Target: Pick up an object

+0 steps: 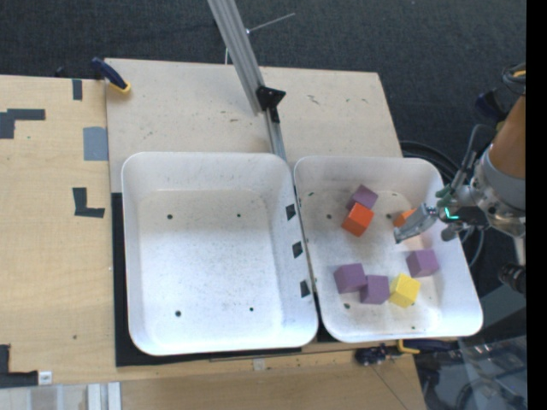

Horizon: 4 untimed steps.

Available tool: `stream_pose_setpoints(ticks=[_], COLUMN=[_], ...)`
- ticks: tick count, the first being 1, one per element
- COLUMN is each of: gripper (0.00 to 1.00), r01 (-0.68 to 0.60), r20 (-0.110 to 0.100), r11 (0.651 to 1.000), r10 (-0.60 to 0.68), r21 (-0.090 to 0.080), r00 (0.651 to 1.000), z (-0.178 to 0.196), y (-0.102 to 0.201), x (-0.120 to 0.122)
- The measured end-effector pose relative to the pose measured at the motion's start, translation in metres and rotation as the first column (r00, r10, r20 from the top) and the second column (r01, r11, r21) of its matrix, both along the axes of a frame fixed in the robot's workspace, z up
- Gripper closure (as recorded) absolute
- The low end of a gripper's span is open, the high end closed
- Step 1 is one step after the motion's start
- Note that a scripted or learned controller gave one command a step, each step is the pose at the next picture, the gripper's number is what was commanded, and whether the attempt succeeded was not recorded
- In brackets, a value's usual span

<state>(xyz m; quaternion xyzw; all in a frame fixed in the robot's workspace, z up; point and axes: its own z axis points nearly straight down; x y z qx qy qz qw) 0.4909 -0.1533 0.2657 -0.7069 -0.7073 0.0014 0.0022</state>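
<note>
A grey KUKA arm reaches in from 3 o'clock and hangs its gripper (414, 226) low over the right-hand bin (432, 321). Whether its fingers stand spread or pressed together cannot be told from this slanted view; a small orange piece (402, 218) shows right at the fingertips, but nothing makes clear that it is pinched.

The bin holds the candidates for the pick. An orange cube (359, 219) sits at about 10 o'clock in the bin, touching a purple cube (364, 197) just above it. Two more purple cubes (349, 277) (374, 289) lie together near 6 o'clock, with a yellow cube (405, 290) just beside them. A further purple cube (422, 262) rests at roughly 4 o'clock, near the gripper. The left-hand bin (137, 254) stands alongside.

The risks appear plain. The small orange piece is slight and sits close to the bin's far wall, so a closing stroke could nudge it away rather than trap it, or the fingers could close on air. The purple cube near the gripper could also be clipped on a descent and knocked aside. Cubes pressed against one another leave little room for a finger to slip between them, which could spoil any grasp aimed there.
</note>
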Motion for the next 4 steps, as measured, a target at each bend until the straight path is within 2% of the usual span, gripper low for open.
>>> stream_pose_setpoints(ticks=[1, 4], gripper=[0.0, 0.0], r01=[-0.001, 0.0], r20=[0.004, -0.002], r11=[1.0, 1.0], r10=[0.001, 0.0], r21=[-0.001, 0.0], r00=[1.0, 1.0], z=[0.002, -0.13], y=[0.0, 0.009], x=[0.001, -0.006])
